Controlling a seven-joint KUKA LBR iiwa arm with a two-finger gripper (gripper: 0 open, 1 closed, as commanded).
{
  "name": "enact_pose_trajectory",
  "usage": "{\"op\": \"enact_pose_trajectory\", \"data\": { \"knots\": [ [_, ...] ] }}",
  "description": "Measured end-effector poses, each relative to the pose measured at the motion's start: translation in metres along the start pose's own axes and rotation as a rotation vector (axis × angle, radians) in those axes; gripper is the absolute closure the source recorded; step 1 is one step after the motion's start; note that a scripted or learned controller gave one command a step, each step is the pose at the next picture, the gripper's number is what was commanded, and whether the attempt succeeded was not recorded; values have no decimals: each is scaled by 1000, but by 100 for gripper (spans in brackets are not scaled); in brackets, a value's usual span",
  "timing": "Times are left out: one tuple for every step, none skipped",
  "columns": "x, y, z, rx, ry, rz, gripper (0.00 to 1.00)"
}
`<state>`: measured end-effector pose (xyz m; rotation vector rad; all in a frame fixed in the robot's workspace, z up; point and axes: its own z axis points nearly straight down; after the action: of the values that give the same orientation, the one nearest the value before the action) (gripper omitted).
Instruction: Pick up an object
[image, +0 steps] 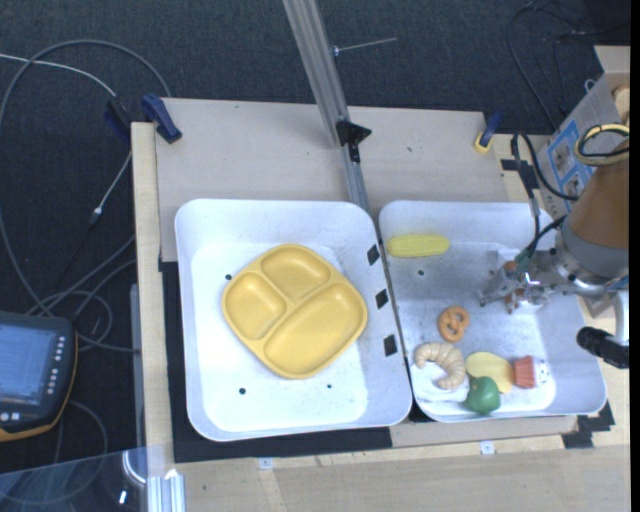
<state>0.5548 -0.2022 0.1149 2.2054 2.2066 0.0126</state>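
Note:
My gripper (514, 286) hangs over the right bin (400, 215), in its right half, on the grey arm with the orange band (603, 208). It is above a bare patch of the bin floor. A yellow corn cob (418, 245) lies to its upper left near the bin's back wall. An orange pretzel (453, 322) sits below and left of it. Along the front wall lie a tan croissant (443, 362), a yellow piece with a green one (484, 394) against it, and a red-orange piece (527, 372). None of these touches the gripper.
The left bin (205, 400) holds a yellow divided plate (294, 310). A metal post (322, 62) rises at the back between the bins. Cables (530, 165) trail near the arm at the right. A tablet (30, 372) lies off the bench at the left.

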Motion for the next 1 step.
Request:
{"op": "enact_pose_trajectory", "data": {
  "knots": [
    [-1, 3, -12, -8, -3, -1, 100]
  ]
}}
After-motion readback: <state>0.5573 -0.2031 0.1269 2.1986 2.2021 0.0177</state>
